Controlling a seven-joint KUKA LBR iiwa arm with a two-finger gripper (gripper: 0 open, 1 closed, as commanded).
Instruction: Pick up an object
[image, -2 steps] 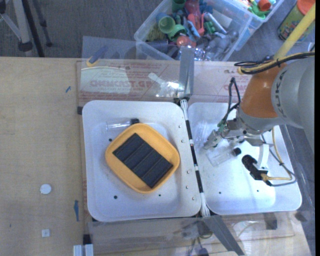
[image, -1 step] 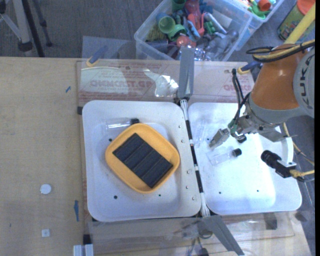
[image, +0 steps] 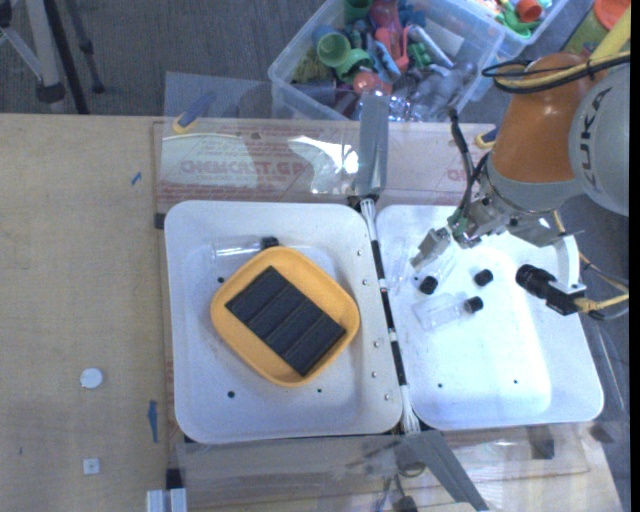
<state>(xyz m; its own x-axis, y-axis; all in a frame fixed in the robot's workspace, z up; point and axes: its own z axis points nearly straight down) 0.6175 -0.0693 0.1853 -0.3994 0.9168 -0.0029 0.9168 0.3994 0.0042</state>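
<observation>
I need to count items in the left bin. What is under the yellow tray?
A clear plastic item with a black cap pokes out behind the yellow tray; anything beneath is covered.

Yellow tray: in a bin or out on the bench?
In. The yellow tray lies flat inside the left bin, turned at a slant to its walls.

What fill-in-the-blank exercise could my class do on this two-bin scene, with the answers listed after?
1. The yellow tray with dark slats lies in the ___ bin.
2. The gripper hovers over the ___ bin.
3. The arm wears an ___ band above its wrist.
4. Beyond the bins stands a clear tub of colourful ___.

Answers: left; right; orange; toys
</observation>
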